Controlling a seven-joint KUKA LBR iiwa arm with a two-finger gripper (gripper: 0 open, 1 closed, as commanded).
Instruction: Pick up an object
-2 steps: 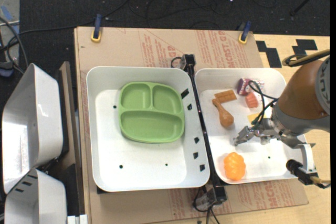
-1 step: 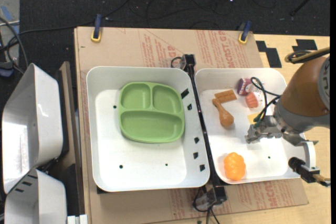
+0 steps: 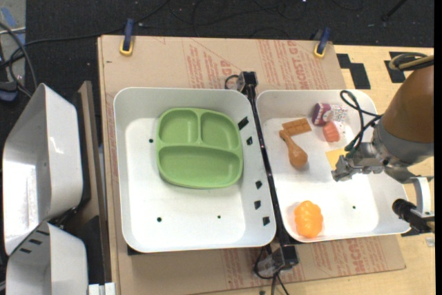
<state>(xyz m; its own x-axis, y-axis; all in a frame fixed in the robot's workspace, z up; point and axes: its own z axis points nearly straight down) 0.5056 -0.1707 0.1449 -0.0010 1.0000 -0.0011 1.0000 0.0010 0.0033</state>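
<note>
Arm [image 3: 414, 117] enters from right, orange band up top, grey wrist angled down-left. End effector [image 3: 343, 171] low over right bin [image 3: 359, 224], near its right wall; finger state unclear.

1. Bright, even overhead light across both white bins [image 3: 131, 169]; no strong direction evident.
2. Near overexposure on the bin floors, little surface detail there.
3. Soft, short shadows under the green tray [image 3: 200, 147] and beside the orange object [image 3: 309, 218].
4. Dark and murky at the top, over the black floor [image 3: 207, 3]; cables barely distinct.
5. Mild softness and grain throughout; small print on the cardboard [image 3: 276, 59] only partly legible.
6. Slight blur on the arm [image 3: 407, 121] at right.
</note>
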